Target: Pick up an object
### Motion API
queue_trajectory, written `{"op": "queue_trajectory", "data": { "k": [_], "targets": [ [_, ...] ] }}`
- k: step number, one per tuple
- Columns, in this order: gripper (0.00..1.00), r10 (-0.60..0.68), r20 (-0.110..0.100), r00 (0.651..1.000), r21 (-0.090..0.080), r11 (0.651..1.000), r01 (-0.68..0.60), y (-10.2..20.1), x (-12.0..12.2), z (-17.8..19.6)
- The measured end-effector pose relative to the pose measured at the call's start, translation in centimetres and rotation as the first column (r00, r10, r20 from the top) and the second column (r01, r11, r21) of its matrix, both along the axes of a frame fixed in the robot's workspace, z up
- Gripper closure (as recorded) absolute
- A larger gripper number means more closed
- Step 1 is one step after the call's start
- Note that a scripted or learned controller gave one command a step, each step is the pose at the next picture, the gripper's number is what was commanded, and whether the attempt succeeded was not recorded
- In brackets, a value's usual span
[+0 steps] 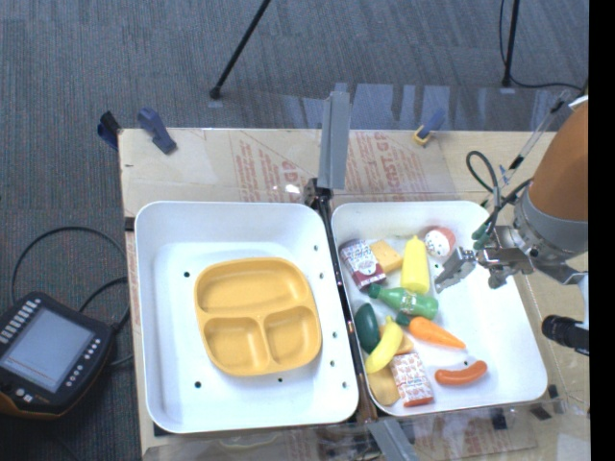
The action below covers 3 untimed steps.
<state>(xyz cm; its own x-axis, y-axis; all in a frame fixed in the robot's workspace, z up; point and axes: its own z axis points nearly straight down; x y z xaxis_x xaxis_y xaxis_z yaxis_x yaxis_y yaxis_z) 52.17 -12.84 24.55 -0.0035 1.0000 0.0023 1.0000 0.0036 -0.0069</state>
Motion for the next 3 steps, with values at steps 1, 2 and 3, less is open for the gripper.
{"op": "queue_trajectory", "data": {
  "k": [1, 2, 3],
  "targets": [
    [0.00, 0.500, 0.011, 0.866, -0.003, 0.866, -0.500, -1.7, -2.3, -15.4],
    [1.00, 0.492, 0.011, 0.871, 0.001, 0.871, -0.492, -1.9, -2.4, -14.6],
    [1.00, 0.467, 0.012, 0.884, -0.006, 0.884, -0.467, -1.7, 4.4, -3.7]
  ]
}}
